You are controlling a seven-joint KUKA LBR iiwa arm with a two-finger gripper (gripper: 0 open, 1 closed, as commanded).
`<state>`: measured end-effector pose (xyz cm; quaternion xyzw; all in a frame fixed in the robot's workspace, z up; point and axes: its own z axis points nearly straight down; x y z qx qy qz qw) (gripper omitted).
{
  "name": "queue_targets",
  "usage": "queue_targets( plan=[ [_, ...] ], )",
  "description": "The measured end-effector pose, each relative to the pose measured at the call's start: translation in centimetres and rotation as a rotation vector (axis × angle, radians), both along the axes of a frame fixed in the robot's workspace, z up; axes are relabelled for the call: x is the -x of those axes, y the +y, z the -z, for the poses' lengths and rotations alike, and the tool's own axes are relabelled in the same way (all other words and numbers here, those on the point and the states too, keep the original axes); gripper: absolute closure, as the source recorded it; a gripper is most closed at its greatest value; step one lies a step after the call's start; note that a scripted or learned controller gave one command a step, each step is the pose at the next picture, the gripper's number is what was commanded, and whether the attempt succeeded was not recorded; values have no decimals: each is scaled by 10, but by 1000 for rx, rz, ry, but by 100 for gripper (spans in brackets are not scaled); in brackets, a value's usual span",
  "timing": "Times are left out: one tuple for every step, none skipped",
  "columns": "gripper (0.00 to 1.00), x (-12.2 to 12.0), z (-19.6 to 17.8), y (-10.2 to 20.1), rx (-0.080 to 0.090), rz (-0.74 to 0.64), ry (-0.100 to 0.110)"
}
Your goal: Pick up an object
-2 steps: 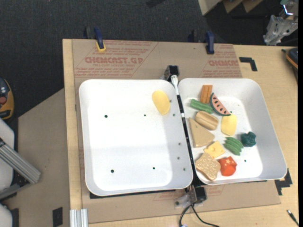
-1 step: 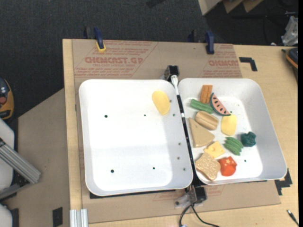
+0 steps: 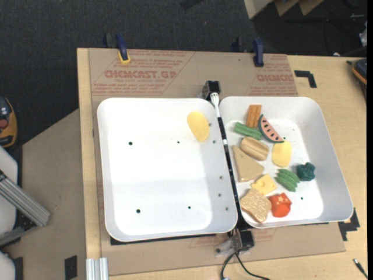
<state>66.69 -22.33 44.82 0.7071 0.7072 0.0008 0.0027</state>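
The toast slice (image 3: 254, 205) lies nearest the camera, at the front of the right bin (image 3: 326, 156) beside a red pepper (image 3: 280, 205). The gripper's state I cannot tell. 1 yellow lemon-like piece (image 3: 198, 126) sits alone in the left bin (image 3: 134, 174), near the divider; probably light, rigid, slippery plastic, best pinched across its narrow middle.
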Motion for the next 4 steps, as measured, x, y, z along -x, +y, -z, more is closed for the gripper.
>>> queue_targets(
  plan=[
    [100, 1, 39, 95, -3, -3, 8],
    [100, 1, 64, 212, -4, -4, 8],
    [100, 0, 49, 137, -1, 3, 0],
    [100, 0, 15, 115, -1, 1, -1]
  ],
)
